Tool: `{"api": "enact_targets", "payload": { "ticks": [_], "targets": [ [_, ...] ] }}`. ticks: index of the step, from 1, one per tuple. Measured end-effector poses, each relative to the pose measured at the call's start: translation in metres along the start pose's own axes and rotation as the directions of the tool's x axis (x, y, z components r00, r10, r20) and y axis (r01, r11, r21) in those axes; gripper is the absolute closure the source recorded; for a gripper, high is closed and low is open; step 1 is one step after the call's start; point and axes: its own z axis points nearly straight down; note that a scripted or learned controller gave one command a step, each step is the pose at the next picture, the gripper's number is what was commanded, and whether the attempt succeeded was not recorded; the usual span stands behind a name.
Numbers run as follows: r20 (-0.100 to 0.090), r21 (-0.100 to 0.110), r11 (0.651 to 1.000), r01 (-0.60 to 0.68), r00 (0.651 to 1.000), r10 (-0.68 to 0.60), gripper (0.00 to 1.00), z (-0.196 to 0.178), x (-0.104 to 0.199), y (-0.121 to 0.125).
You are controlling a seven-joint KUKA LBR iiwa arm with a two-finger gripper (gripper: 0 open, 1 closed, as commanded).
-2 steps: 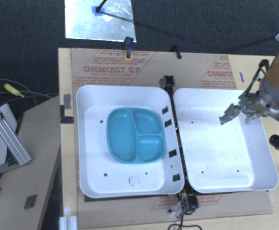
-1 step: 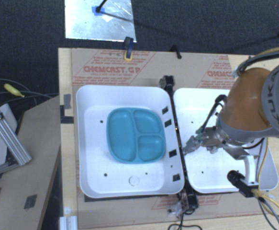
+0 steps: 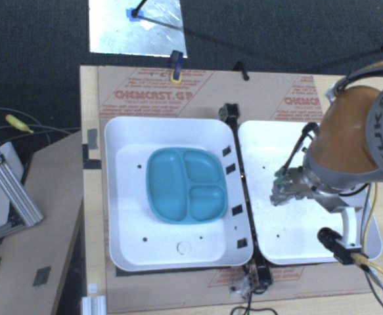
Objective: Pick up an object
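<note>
- While the arm (image 3: 349,136) reached in from the right, its gripper (image 3: 284,190) hung low over the right bin (image 3: 270,241), near that bin's left wall.
- Whether the claw was open or closed could not be told; its tip was a small dark blur.
- A smooth blue plate (image 3: 186,184), rounded and split into three compartments, lay flat in the middle of the left bin (image 3: 122,176), well apart from the gripper.
- Both bins were shallow, glossy white plastic with rounded corners, touching along a black clipped seam.
- Printed brown cardboard (image 3: 158,90) lay under them.
</note>
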Motion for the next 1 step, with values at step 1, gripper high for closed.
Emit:
{"api": "enact_targets", "payload": {
  "ticks": [1],
  "targets": [
    [-0.005, -0.009, 1.0, 0.011, 1.0, -0.011, 1.0, -0.1092, 0.0772, 0.0104]
  ]
}}
